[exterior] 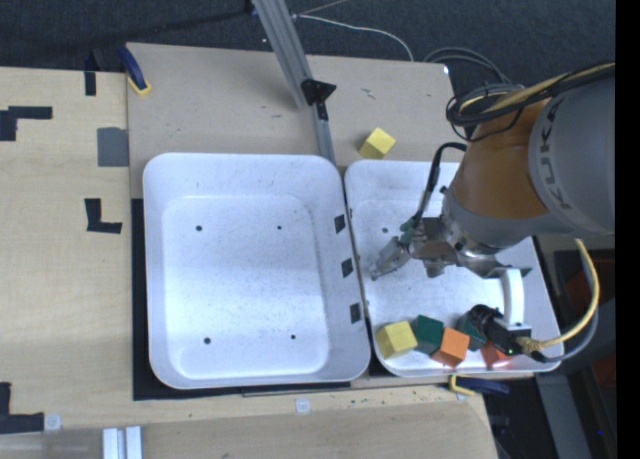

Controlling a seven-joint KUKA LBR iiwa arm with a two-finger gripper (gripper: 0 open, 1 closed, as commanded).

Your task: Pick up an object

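My gripper [388, 259] hangs over the left part of the right bin [400, 182], close to the wall shared with the left bin. I see nothing in it. Near the right bin's front edge lie a yellow block [396, 337], a dark green block [428, 331], an orange block [453, 346] and a red block [493, 355]. They are bunched in a row, below and to the right of the gripper, apart from it. The wrist and orange band cover the bin's right side.
The left bin [245, 267] stands beside the right one. A yellow cube [378, 142] lies on the bench behind the bins. A slanted metal bar [285, 32] rises from the back edge between the bins.
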